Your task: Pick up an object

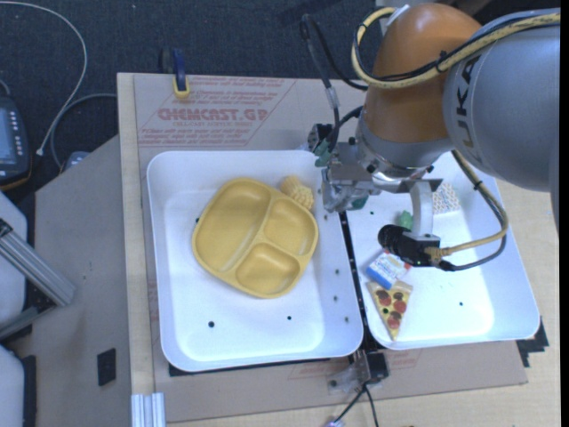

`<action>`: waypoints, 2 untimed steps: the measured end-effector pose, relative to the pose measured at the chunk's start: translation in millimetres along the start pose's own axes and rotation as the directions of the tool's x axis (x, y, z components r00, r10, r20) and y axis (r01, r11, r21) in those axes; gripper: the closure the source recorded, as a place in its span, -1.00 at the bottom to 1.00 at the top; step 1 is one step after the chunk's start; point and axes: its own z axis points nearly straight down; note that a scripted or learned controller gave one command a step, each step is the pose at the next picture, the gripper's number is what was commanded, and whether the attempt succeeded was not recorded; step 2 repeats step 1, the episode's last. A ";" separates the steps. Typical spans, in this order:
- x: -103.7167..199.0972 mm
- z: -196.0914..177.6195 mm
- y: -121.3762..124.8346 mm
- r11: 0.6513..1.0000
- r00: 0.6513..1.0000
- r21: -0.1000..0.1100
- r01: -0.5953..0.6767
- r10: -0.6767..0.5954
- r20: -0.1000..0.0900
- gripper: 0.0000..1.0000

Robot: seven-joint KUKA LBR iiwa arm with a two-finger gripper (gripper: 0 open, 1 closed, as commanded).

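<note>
My gripper [341, 196] hangs under the orange-banded wrist, over the divider between the two bins at their far end. A yellow divided plate [254, 237] lies in the left bin [162, 265], with a small yellow ridged piece [298, 191] at its far right edge, just left of the gripper. In the right bin [498, 305] a pizza-slice toy [392, 305] and a blue and white packet [384, 269] lie near the left wall. A small green thing [405, 218] shows partly beneath the arm. Nothing is seen between the fingers.
A white speckled item [445, 198] lies at the far side of the right bin, half hidden by the arm. A cardboard sheet [218, 109] lies under the bins. A blue and yellow clamp [180, 76] sits on its far edge. Cables trail on the floor at the left.
</note>
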 end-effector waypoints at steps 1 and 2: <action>-3.2 0.1 0.8 1.000 1.000 -0.001 -0.005 0.005 0.001 -1.00; -3.2 0.1 0.8 1.000 1.000 -0.001 -0.005 0.005 0.001 -1.00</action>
